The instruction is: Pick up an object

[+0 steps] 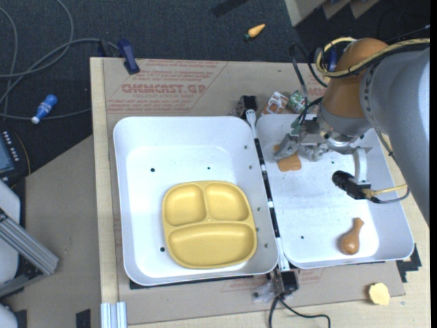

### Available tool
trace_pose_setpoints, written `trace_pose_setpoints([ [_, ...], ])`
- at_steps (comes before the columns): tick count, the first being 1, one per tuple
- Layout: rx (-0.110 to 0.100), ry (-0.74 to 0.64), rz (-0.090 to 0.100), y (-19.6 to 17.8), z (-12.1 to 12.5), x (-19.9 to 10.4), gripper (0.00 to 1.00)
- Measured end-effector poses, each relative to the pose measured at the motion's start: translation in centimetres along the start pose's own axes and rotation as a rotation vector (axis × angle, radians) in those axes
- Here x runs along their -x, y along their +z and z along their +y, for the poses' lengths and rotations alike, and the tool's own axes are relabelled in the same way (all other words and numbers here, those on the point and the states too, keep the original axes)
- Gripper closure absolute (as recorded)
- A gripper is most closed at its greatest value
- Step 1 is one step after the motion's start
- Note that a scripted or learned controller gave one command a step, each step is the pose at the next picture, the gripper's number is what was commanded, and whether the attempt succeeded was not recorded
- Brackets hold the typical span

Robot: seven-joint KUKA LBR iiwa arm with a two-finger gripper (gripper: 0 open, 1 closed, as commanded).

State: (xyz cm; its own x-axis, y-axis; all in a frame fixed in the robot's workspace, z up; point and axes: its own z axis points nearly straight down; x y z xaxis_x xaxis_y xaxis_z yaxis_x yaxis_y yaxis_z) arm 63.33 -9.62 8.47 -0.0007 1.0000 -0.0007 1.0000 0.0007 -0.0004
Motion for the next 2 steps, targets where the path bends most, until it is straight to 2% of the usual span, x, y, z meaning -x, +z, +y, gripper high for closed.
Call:
trace_pose_setpoints([
  [1,0.005,-0.001,0.000,-0.03,2.58,-0.38,0.00],
  [2,0.004,-0.001,0.000,-0.02,3.38,-0.48,0.00],
])
